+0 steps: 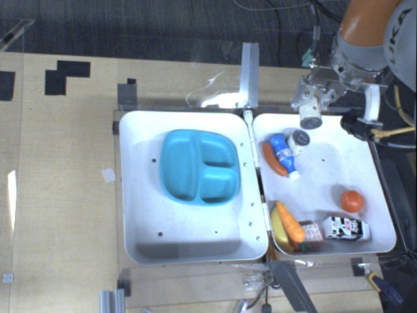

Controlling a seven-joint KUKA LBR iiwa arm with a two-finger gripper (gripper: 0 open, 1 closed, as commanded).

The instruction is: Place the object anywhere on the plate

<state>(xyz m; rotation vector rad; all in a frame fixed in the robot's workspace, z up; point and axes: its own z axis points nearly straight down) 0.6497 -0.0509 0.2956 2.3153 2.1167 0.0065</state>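
The blue divided plate (199,166) lies in the left white bin (140,240) with nothing on it. In the right bin (378,194), a blue and white bottle (284,152) lies at the back left against a reddish sausage (273,160). An orange ball-like fruit (352,200) sits to the right. A banana with a carrot (288,223) lies at the front left, beside a black and white carton (343,227). My gripper (311,113) hangs over the back edge of the right bin, just above and behind the bottle.
A metal post (250,70) rises behind the divider between the bins. Cables (384,132) run along the right bin's right side. A small brown item (311,232) sits between the carrot and the carton.
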